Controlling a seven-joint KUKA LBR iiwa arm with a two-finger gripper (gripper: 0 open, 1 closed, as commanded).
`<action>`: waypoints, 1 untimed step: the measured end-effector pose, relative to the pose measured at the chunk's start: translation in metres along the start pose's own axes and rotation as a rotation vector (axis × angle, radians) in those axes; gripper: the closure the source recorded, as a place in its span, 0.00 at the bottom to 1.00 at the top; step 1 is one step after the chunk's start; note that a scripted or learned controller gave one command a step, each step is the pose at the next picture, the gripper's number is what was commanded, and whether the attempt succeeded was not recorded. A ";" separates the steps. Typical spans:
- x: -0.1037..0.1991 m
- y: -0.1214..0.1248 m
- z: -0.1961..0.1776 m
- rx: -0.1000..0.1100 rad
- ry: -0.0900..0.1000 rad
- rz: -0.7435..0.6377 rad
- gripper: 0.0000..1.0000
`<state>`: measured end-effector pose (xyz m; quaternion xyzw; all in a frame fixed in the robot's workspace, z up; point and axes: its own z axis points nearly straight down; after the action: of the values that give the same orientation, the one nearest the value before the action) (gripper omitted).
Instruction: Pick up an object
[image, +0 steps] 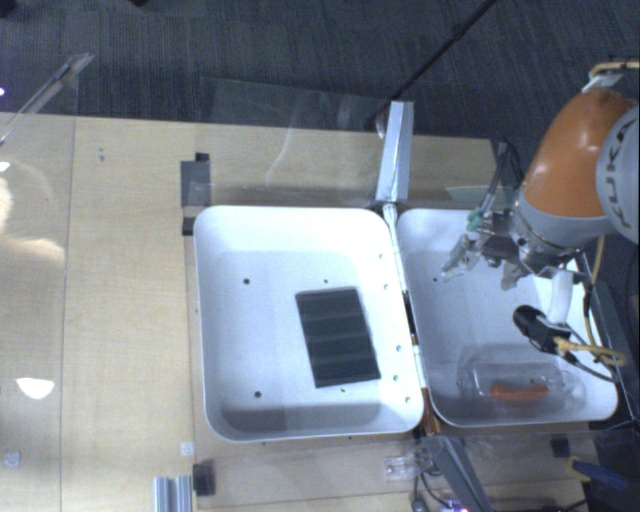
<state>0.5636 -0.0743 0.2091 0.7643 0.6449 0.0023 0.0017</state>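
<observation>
A black ribbed rectangular pad (337, 337) lies flat in the middle of the left bin (230, 300). In the right bin (440, 330), near its front edge, rests a clear plastic container (515, 382) with an orange-red piece inside it. My gripper (478, 272) hangs over the back part of the right bin, open, with its fingers spread and nothing between them. It is well behind the clear container and apart from it.
A metal post (394, 152) stands at the back between the two bins. The wooden bench (110, 330) stretches out to the left of the bins. The grey arm with its orange band (570, 160) comes in from the right.
</observation>
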 end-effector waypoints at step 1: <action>-0.061 -0.063 0.076 0.005 -0.001 -0.036 0.00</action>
<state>0.4920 -0.1239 0.1331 0.7524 0.6587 0.0005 0.0002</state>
